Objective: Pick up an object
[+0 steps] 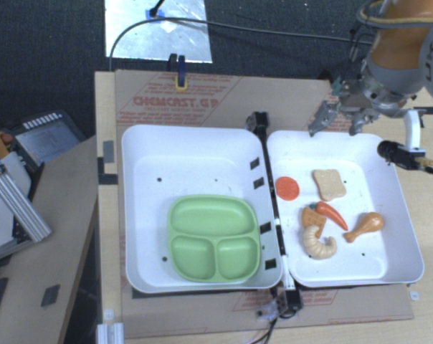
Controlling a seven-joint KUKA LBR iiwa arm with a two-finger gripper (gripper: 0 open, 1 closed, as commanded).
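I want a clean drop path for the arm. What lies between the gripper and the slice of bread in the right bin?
Nothing: in the camera view, bare white bin floor separates the gripper from the bread slice.

You see even, bright overhead light; the white bins point(202, 149) wash out, the foil sheet point(159, 20) glares, detail stays soft.
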